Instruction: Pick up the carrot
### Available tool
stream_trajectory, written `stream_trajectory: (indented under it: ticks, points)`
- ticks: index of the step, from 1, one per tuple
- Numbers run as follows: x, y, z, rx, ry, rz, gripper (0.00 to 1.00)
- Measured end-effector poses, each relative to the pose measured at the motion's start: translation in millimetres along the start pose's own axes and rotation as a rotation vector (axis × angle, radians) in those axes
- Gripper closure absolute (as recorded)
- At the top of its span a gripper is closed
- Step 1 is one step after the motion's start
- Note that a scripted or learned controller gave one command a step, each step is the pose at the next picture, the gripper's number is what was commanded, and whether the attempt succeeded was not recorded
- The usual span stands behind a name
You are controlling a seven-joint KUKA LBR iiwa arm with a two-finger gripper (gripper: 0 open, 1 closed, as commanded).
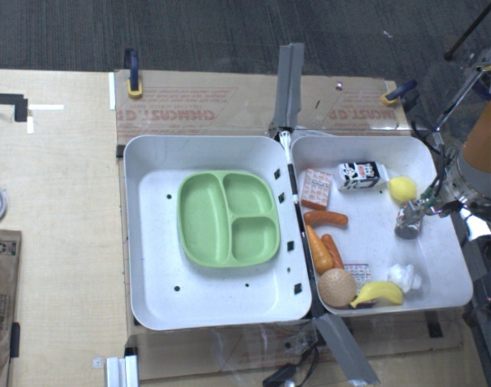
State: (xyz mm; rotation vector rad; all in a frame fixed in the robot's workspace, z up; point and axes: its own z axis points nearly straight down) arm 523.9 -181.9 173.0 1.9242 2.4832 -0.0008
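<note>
The gripper [408, 220] hangs over the right side of the right bin [438, 293], reaching in from the right edge, and whether it is wide or narrow cannot be told, since it shows only as a small grey and metal lump with nothing visibly caught in it. Just up and to the left of it lies a lemon [402, 189], very near but not clearly touching. Further left along the far side of the bin sits a small milk carton [359, 175] with black and white markings, lying on its side, and beside that a red and white box [315, 189]. The carrot [318, 251] lies well apart from the gripper, at the left side of the same bin close to the wall between the two bins, running lengthwise toward the near edge. Another orange piece [333, 250] lies alongside it on the right, and a third orange piece [326, 218] lies crosswise just above them. At the carrot's near end rests a tan ball [336, 286], with a banana [378, 294] touching it on the right and a crumpled white lump [401, 276] just past the banana. The left bin [148, 240] holds a green divided plate [228, 218] with three compartments.
</note>
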Motion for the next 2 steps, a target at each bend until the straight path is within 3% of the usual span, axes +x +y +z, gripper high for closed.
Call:
stream_trajectory:
  ticks: [1,2]
  points:
    - [-44,8,-123,0.0,-0.002,-0.032,1.0]
    - [-37,28,-146,0.001,-0.002,0.142,1.0]
